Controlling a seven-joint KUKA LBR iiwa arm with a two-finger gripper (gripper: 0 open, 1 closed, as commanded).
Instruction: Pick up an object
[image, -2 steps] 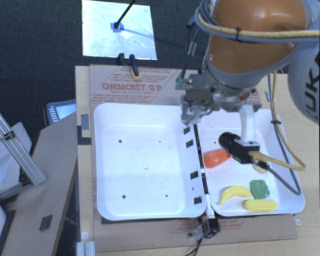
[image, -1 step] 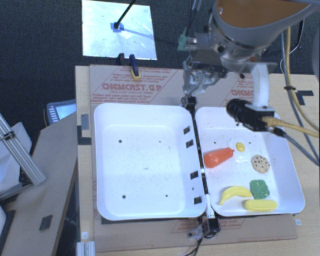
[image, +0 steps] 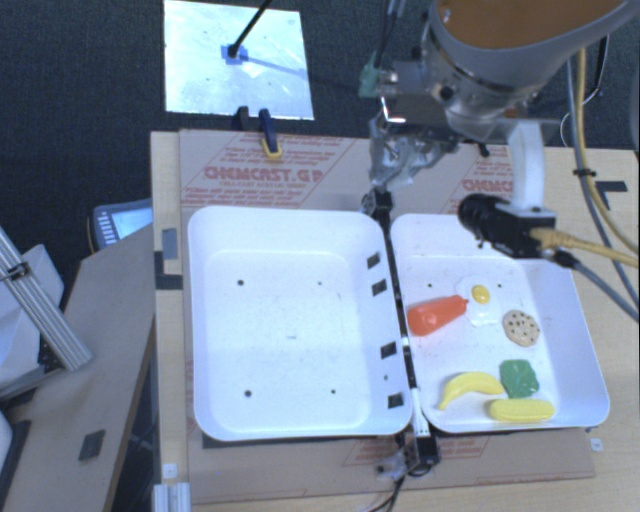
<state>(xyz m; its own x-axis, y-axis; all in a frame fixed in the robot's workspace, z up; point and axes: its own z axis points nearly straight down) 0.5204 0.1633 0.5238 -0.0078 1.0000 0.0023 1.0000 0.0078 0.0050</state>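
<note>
Your hand (image: 392, 170) hovers over the bins' far edge — grip state, can't tell — carrot (image: 436, 315) lies in the right bin (image: 580, 330).

Just one fixed cam above the bench (image: 170, 330), angled down, taking in both bins (image: 290, 230) whole, arm (image: 500, 40) entering from right.

Red "CHEMCAST GP" print on brown board (image: 300, 165) under bins (repeated at right, partly hidden).
</note>
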